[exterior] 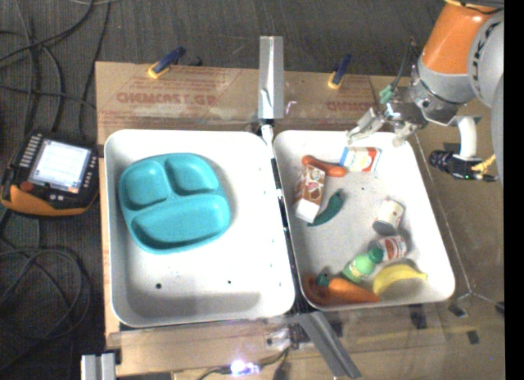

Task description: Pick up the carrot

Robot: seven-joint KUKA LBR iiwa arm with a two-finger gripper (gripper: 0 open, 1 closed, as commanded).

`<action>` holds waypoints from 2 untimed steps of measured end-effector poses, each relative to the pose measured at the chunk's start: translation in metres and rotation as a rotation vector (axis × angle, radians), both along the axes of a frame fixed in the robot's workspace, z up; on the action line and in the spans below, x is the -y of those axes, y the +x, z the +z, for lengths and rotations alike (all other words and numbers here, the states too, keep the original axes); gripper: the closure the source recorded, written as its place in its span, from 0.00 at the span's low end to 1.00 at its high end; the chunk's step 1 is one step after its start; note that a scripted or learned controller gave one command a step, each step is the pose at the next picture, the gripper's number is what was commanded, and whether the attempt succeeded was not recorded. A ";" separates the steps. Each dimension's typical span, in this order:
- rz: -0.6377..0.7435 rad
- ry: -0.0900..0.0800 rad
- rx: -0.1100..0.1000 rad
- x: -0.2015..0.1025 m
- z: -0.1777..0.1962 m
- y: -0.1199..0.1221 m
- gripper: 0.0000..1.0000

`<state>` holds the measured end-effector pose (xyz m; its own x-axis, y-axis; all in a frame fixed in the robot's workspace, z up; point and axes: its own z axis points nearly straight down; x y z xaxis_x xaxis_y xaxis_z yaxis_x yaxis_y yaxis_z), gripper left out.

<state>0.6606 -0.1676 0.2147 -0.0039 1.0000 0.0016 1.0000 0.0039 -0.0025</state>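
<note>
At the near edge of the right bin [434, 206] the carrot [350, 291] lies untouched, while the gripper [383, 127] hovers over the far edge, jaws apart and empty

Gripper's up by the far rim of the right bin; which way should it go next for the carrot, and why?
Probably toward the bin's near edge: the gripper hovers above the far rim, while the carrot lies against the near wall beside the banana, untouched.
</note>
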 end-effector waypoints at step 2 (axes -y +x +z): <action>0.437 0.002 0.001 -0.038 -0.068 -0.107 0.00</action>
<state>0.5539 -0.1298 0.1464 -0.4268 0.9043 0.0032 0.9043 0.4268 -0.0012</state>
